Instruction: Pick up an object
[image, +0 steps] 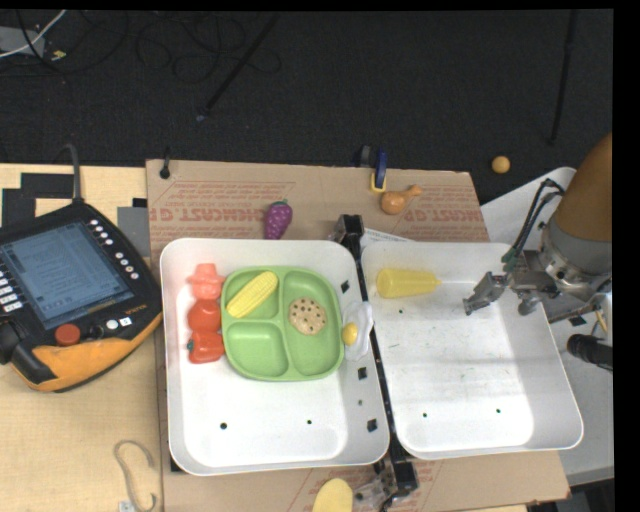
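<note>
My gripper (504, 299) hangs over the right bin (480, 400) near its upper right part, fingers spread open with nothing between them. A yellow tapered object (405, 283) lies in the same bin's upper left corner, well to the left of the gripper. In the left bin (260, 430) sits a green divided plate (265, 355) that carries a yellow corn cob (250, 293) and a cookie (308, 316). A red and orange toy figure (205, 315) lies beside the plate's left edge. A small yellow piece (350, 335) rests at the plate's right edge.
Behind the bins, on the cardboard (220, 200), lie purple grapes (278, 218) and an orange pear-shaped toy (397, 199). An orange ball (500, 164) sits further back. A teach pendant (60, 290) lies at the left, and a yellow lemon (333, 495) at the front edge.
</note>
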